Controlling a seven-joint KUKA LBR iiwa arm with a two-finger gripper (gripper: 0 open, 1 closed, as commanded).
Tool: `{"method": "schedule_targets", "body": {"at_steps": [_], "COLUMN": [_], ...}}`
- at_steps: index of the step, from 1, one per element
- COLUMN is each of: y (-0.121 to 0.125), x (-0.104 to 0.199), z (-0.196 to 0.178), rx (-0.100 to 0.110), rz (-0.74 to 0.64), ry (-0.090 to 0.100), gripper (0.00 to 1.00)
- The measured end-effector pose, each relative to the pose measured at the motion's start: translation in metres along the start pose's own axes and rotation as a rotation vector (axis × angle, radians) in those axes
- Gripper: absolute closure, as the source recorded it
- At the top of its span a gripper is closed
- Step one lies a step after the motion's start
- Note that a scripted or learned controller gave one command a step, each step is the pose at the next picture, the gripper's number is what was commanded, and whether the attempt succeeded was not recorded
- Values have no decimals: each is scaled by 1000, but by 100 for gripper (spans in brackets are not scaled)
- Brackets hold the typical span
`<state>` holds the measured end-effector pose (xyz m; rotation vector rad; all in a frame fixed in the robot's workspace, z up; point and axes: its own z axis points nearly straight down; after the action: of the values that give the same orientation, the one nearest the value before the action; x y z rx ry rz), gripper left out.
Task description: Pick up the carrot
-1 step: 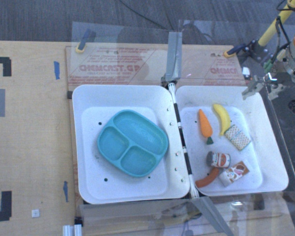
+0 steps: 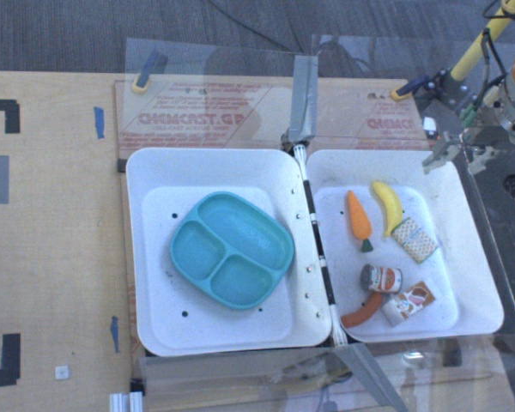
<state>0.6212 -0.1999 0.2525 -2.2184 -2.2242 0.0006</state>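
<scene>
1. The carrot (image 2: 357, 216) lies in the right bin (image 2: 476, 256), in its upper left part. Its orange body runs roughly from 12 to 6 o'clock, and the dark green stub end points toward 5 o'clock.
2. A yellow banana (image 2: 387, 205) lies just beside the carrot at its 3 o'clock side, apart from it by a thin strip of white floor.
3. A small patterned packet (image 2: 414, 239) sits at the banana's 5 o'clock end, close to or touching its tip.
4. Toward 6 o'clock from the carrot stands a small can (image 2: 382, 278), tipped on its side. At the can's 6 o'clock a reddish sausage (image 2: 362, 312) curves along the floor, and a little carton (image 2: 409, 302) lies at the can's 4 o'clock.
5. The left bin (image 2: 150, 256) holds a teal divided plate (image 2: 232, 249) with three compartments, set near the bin's middle.
6. The gripper (image 2: 463, 148) hangs at the upper right, at about 2 o'clock from the carrot and well apart from it, over the far rim of the right bin. Whether it is spread or pressed together I cannot tell.
7. Both bins rest side by side on the pale wooden worktop (image 2: 51, 256).
</scene>
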Motion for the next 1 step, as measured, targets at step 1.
{"method": "schedule_targets", "body": {"at_steps": [1], "y": [8], "x": [56], "z": [120], "rx": [-1], "rz": [-212], "ry": [0], "gripper": [0]}}
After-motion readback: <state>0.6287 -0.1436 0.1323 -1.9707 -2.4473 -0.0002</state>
